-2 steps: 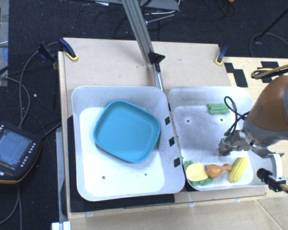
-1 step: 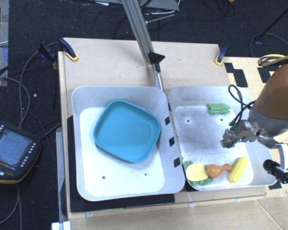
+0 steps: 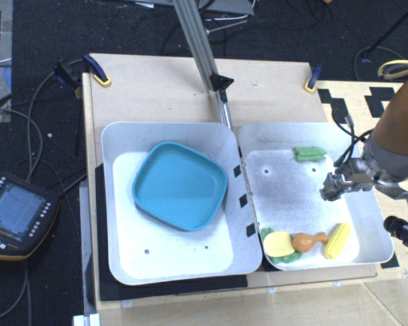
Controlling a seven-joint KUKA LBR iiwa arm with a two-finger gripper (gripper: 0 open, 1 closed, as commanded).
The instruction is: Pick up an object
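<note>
Objects: four toys point(image 3: 306, 240), one plate point(image 3: 180, 185).

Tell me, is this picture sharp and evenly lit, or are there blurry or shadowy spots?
In the camera view, the light is soft and even: the blue plate and the toy corn look crisp. The white bins show faint grey smudges rather than hard shadows, as in the right bin. The end effector looks dark and slightly soft, and the floor around the bench stays dim.
</note>
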